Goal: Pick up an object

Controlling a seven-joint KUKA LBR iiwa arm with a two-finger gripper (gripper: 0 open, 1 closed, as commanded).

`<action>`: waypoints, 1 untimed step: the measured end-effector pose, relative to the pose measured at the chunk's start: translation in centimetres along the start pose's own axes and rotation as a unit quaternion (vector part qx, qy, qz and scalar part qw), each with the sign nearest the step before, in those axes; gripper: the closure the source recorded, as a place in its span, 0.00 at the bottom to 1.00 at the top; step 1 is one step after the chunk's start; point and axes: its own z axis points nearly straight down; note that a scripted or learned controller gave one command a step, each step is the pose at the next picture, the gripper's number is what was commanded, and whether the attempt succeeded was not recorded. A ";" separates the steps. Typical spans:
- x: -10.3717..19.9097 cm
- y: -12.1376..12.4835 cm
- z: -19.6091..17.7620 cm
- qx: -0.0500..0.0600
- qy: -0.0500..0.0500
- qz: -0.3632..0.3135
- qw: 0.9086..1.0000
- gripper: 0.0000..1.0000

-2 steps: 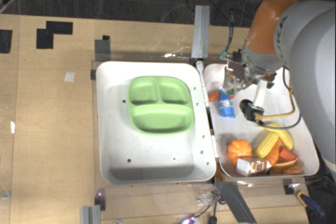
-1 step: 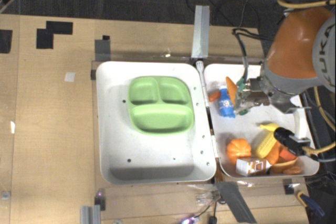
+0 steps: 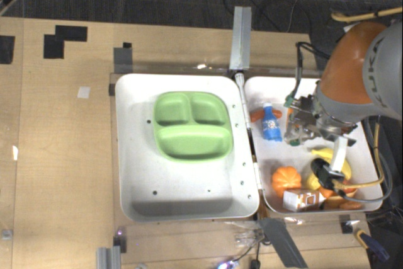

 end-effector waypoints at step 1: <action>4.4 5.3 0.3 -0.001 0.000 -0.114 0.993 1.00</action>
